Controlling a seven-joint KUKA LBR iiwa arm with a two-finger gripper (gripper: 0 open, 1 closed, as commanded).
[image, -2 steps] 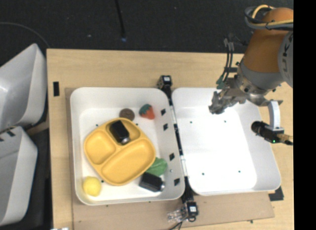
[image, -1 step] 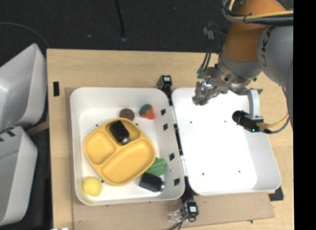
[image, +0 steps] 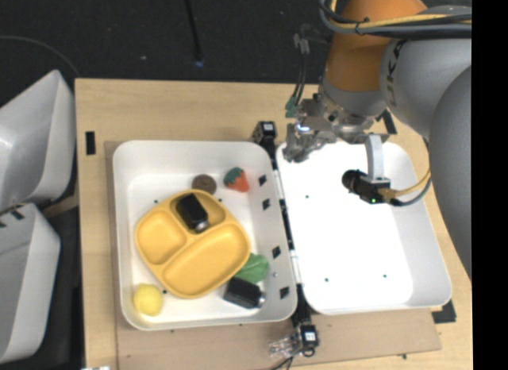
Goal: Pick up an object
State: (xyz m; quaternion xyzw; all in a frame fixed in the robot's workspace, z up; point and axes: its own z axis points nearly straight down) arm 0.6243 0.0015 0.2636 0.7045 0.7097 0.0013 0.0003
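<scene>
The gripper is seen poised over the dividing rim, its finger state indeterminable, with the nearest object, a strawberry, lying just leftward and below it in the left bin.

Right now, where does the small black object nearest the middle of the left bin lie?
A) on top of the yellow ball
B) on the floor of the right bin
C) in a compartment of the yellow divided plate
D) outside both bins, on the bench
C: the black object rests inside an upper compartment of the yellow divided plate, in the left bin.
</scene>
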